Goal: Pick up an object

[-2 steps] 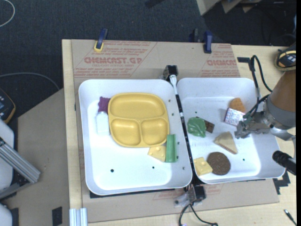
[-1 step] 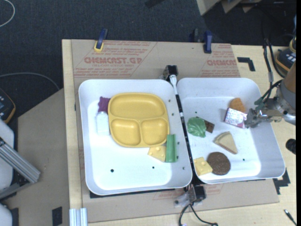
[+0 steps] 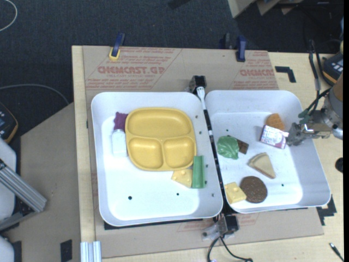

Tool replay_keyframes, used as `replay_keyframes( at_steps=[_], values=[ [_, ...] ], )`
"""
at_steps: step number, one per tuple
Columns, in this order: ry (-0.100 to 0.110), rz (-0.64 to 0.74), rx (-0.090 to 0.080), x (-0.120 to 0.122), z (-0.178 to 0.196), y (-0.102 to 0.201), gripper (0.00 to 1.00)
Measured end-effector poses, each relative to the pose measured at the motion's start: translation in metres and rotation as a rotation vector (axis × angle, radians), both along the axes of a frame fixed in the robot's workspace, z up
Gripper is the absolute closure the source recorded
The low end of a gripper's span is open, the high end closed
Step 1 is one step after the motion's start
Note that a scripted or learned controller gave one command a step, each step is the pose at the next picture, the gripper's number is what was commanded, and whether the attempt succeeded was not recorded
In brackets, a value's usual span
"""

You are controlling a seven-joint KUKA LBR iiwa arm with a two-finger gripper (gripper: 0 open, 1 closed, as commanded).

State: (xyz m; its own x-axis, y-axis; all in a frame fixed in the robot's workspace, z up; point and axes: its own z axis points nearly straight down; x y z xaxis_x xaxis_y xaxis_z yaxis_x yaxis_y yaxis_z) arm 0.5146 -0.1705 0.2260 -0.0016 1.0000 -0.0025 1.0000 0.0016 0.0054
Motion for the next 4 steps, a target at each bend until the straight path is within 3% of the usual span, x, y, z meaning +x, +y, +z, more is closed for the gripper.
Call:
replay_keyframes(
  at_steps=[3,4],
  values=[
    [0.005,0.004,0.005,0.021,-0.012,0.144,1.0],
    [0.002,0.005,0.004,0.04,-0.015,0.194,1.0]
  ],
)
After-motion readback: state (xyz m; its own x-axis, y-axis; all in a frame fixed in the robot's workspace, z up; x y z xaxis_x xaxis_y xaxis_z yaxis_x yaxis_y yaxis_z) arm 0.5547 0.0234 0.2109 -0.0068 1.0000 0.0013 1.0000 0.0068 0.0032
